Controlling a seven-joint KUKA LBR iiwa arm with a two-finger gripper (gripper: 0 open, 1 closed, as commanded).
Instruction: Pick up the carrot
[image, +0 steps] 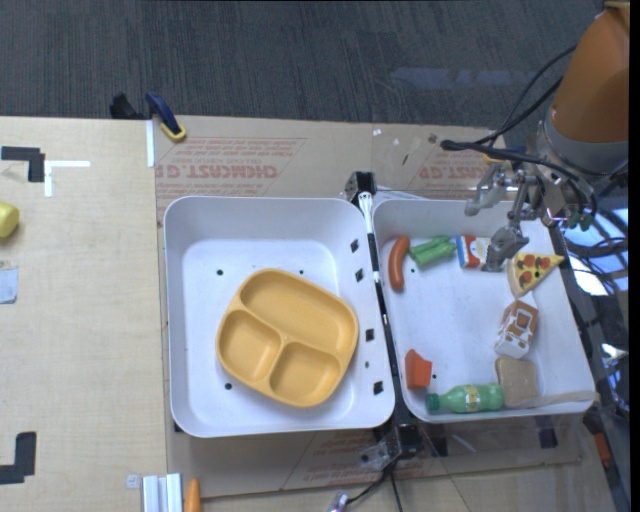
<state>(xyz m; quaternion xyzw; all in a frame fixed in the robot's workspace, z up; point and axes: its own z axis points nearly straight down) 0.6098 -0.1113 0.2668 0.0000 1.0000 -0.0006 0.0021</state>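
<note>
The arm (590, 85) reaches in over the far right corner of the desk (80, 330), and its gripper (505, 235) hangs over the far part of the right bin (450, 300). Whether the jaws are wide or narrow cannot be told: the metal parts are small and blurred there, and nothing is seen between them.

Just beside the gripper, toward the bin's right wall, lies a pizza slice (533, 270). On its other side, touching or nearly so, is a small red, white and blue can (470, 251), then a green block (432, 250) lying tilted along the far wall. Further left, close to the bin's left wall, lies a hot dog sausage (398, 263), orange-red and upright along the wall.

The carrot (417, 369) lies in the near left part of the right bin, close to the left wall, well apart from the gripper. It is a short orange-red piece. Just nearer, along the near wall, lies a green bottle (466, 399) on its side, its end against a slice of bread (517, 381). Above the bread rests a small brown and white carton (517, 331).

The left bin (190, 250) holds a yellow divided plate (287, 336), set a little toward its near right corner. A yellow object (6, 219) sits at the desk's left edge.
</note>
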